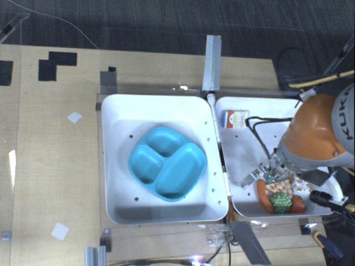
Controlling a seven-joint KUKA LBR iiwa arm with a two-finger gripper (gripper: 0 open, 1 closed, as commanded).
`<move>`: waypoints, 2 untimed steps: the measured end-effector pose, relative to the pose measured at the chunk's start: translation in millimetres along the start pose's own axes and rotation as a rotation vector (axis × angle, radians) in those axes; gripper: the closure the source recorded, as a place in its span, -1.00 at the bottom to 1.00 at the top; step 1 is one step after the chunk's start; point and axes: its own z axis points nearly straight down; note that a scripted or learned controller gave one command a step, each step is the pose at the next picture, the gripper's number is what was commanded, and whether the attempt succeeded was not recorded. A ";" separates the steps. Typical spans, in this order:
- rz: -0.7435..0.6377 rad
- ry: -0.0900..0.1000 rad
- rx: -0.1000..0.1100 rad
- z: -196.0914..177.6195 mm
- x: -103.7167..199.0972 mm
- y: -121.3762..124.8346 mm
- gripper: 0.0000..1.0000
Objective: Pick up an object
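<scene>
The right bin (244, 143) holds a heap of small items at its near right corner: an orange carrot-like piece (263, 194), a green piece (281, 203), a red piece (298, 204) and a patterned packet (279, 188). A small white carton with a red and blue label (234, 118) lies at the bin's far left corner. My gripper (272, 173) hangs low just above the heap, under the orange wrist band (310, 129). The arm hides the bin's right half.
The left bin (116, 148) holds a blue three-compartment tray (167, 162) in its middle. A metal post (212, 62) stands at the back between the bins. Black cables (260, 129) run across the right bin's floor towards the wrist.
</scene>
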 end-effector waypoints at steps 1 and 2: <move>0.000 0.000 0.000 0.0 0.0 0.0 -1.00; 0.000 0.000 0.000 0.0 0.0 0.0 -1.00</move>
